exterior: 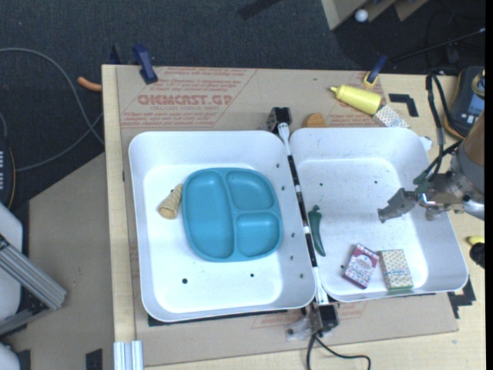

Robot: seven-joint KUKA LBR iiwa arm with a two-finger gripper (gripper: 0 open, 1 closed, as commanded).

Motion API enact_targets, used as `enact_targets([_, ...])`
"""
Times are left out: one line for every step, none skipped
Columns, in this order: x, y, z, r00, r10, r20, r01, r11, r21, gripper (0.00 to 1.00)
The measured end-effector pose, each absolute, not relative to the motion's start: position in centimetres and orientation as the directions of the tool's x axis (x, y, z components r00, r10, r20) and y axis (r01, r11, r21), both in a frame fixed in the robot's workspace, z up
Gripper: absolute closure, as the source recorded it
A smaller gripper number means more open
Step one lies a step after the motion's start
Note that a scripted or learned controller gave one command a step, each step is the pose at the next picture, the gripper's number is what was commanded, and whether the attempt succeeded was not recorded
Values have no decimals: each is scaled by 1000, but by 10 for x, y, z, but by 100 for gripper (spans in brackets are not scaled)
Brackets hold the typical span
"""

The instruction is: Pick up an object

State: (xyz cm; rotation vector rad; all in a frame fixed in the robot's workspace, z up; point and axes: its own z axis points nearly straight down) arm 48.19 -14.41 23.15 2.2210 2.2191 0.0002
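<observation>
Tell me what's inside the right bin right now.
Inside the right bin: a green pepper at its left wall, two small packets near the front, and the tool above its floor. The arm covers the right edge.

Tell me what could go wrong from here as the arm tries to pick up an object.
The two small cartons lie close together near the right bin's front wall, so the pincer may catch both or hit the wall. The green object lies against the divider between the bins, leaving little room for a finger.

Two white bins (146, 160), one blue tray (231, 212), two small packets (360, 266).
</observation>
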Motion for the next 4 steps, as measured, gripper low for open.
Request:
enact_targets([479,-91,161,-1,1000,1,1000,1,-2,0])
enact_targets([479,-116,84,1,1000,0,1000,-1,0,0])
enact_targets([479,-116,94,1,1000,0,1000,-1,1,100])
enact_targets([480,-181,181,2,1000,-2,1000,-2,2,100])
